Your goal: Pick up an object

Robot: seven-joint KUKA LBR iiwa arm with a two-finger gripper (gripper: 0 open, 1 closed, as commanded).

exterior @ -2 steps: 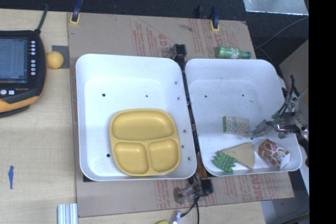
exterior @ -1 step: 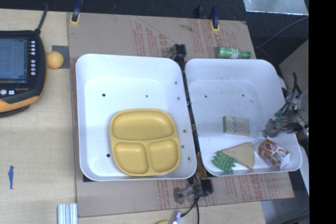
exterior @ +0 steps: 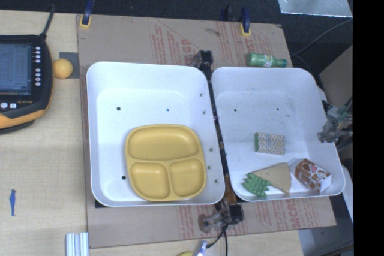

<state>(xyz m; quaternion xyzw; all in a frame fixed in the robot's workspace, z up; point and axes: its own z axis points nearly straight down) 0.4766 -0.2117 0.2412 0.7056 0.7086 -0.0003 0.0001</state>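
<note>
**Jaws at the right bin's edge, objects lying untouched**

The jaws [exterior: 336, 126] show at the far right of the view, over the right rim of the right bin [exterior: 240, 84]. Just a small grey-green part is visible there, too little to tell how far open they are; nothing can be seen between them.

Four things lie in the near half of the right bin. A small speckled green block [exterior: 269, 143] sits near the middle, apart from the others. Nearer the front wall lies a tan wedge [exterior: 276, 175], with a green ridged piece [exterior: 256, 184] touching its left corner. Just right of the wedge, in the front right corner, rests a red and white carton [exterior: 312, 175], tilted on its side. All four are well apart from the jaws.

The left bin [exterior: 108, 78] holds a yellow tray [exterior: 165, 161] with three compartments, one wide at the back and two smaller in front; it lies in the near half, toward the right wall.

Both bins rest on a brown cardboard sheet [exterior: 150, 39] on the bench [exterior: 36, 189]. A green bottle [exterior: 266, 60] lies on its side on the cardboard just behind the right bin. At the left of the bench sits a pendant [exterior: 21, 81] with a screen, and a yellow ball [exterior: 62, 68] lies just beside it.
</note>
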